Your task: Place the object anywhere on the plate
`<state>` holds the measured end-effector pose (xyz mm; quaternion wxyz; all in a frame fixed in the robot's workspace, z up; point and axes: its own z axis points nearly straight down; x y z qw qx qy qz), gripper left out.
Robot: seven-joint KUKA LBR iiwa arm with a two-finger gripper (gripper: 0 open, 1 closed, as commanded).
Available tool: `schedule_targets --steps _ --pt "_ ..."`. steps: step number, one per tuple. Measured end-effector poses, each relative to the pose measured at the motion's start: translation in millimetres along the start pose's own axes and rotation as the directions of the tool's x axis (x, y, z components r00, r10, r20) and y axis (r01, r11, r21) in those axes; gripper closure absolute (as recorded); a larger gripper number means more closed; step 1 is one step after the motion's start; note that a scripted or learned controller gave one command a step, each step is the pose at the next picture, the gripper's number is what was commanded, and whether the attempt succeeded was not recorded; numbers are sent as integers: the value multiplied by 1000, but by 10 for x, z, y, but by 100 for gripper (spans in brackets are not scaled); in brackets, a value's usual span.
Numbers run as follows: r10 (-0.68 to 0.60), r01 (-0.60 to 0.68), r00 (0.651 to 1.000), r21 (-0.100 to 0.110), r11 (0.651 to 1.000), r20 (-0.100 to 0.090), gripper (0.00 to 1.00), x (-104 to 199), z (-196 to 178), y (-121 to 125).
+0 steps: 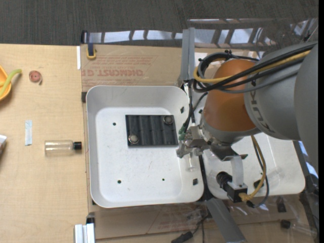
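A dark ribbed plate (150, 130) lies flat in the upper middle of the left white bin (101, 151). Two small round metal pieces rest on it, one at its lower left corner (133, 138) and one at its upper right corner (168, 119). My gripper (189, 147) hangs over the right rim of the left bin, just right of the plate's lower right corner. The arm's orange band (228, 97) and grey wrist hide most of what lies beneath it. I can make out nothing held at the gripper.
The right bin (283, 176) is largely covered by the arm and its cables. On the wooden bench to the left lie a clear bottle with a black cap (62, 146), a small strip (28, 132), a pink disc (34, 76) and an orange item (4, 83).
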<state>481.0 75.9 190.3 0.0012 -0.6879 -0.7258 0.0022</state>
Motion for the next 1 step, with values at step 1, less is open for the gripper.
schedule_targets --steps 1 --pt "0 0 1000 0 1000 0 0 -3 -1 1"
